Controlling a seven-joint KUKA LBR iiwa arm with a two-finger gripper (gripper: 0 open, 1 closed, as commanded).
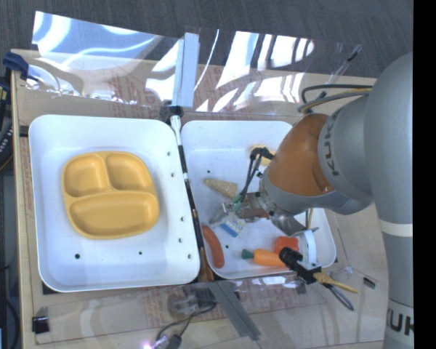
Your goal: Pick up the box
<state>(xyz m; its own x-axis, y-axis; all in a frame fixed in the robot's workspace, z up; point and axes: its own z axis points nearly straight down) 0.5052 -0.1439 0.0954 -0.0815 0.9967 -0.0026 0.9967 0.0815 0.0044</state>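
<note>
In the right bin (203, 140) a small blue-and-white box (232, 227) lies flat on the floor, left of centre. My gripper (234, 211) reaches in from the right and hovers just above the box's upper edge, very close to it or touching it. The wrist and orange band hide the bin's right half. No object shows lifted off the bin floor.
Close around the box lie a tan cone (220, 187), a red sausage (214, 244) and an orange carrot (267, 257). A yellowish item (259, 151) peeks out beside the arm. The left bin (43, 217) holds a yellow divided plate (110, 193).
</note>
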